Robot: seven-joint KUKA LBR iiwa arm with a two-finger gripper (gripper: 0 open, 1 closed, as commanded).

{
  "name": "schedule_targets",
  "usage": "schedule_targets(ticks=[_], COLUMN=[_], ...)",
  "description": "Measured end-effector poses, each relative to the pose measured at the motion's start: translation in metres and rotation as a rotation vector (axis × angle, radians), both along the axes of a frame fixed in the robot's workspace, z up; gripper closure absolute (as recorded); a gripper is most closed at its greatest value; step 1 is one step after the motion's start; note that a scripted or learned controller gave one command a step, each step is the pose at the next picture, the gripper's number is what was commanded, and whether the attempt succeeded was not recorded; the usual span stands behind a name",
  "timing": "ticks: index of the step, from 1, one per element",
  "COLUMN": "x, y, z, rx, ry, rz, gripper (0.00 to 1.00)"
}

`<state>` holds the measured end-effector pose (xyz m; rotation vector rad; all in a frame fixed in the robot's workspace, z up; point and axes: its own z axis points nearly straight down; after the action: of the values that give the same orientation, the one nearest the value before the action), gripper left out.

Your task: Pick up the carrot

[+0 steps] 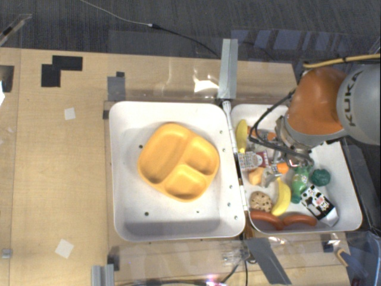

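Hot dog and banana crowd the near edge of the right bin, so I hang my gripper low over that clutter, right beside an orange bit, probably the carrot; my wrist hides whether the jaws are parted.

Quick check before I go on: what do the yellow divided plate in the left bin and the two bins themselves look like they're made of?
The divided plate looks like moulded plastic: uniform yellow-orange, rounded compartment edges, soft satin sheen. The left bin and right bin look like thin white plastic or coated sheet, smooth and matte, with rounded corners and small dark fastener dots in the left one. The picture can't settle which.
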<state>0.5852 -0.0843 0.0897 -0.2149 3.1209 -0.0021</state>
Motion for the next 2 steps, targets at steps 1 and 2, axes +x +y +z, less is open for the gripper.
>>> schedule_targets(ticks=[1, 2], x=[0.003, -0.055], y=[0.002, 0.044], z=[0.013, 0.098], rx=[0.000, 0.005], ry=[-0.009, 0.003], rz=[0.005, -0.279], gripper=[1.00, 1.00])
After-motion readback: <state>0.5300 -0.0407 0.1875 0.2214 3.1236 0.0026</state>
